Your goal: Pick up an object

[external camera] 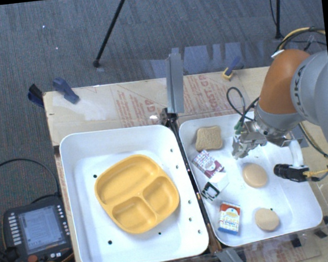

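Observation:
My gripper hangs over the right bin, near its middle, pointing down. Just below it lies a round tan cookie-like disc. A toast slice lies at the bin's back left. A small carton with a dark red and white label lies to the left of the gripper. An orange and blue snack box rests at the front left. A second tan disc sits at the front right. Nothing shows between the fingers.
The left bin holds a yellow divided plate. A metal post rises at the back between the bins. A teach pendant lies on the floor at the left. A tripod leg stands behind the bench.

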`<action>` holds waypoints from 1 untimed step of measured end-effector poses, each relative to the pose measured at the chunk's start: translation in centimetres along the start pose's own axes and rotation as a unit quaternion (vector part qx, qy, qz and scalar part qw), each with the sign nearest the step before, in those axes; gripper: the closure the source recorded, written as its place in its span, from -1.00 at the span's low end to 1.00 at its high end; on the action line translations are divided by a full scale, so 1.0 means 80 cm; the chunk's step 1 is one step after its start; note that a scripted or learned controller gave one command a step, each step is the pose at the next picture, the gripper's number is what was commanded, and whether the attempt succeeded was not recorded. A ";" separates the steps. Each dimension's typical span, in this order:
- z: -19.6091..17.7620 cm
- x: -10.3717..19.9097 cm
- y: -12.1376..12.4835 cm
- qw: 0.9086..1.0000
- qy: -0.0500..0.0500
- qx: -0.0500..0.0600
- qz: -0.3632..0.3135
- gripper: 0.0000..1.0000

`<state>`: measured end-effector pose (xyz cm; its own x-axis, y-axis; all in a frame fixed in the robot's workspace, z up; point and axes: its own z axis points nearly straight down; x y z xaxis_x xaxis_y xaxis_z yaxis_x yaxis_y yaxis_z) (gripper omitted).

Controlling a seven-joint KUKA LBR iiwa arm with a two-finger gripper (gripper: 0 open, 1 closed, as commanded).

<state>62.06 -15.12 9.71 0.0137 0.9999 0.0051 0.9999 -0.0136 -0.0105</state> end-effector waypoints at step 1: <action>0.000 0.000 0.000 1.000 0.000 0.000 0.000 -1.00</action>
<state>62.05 -15.13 9.71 0.0141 0.9999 0.0049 0.9998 -0.0141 -0.0107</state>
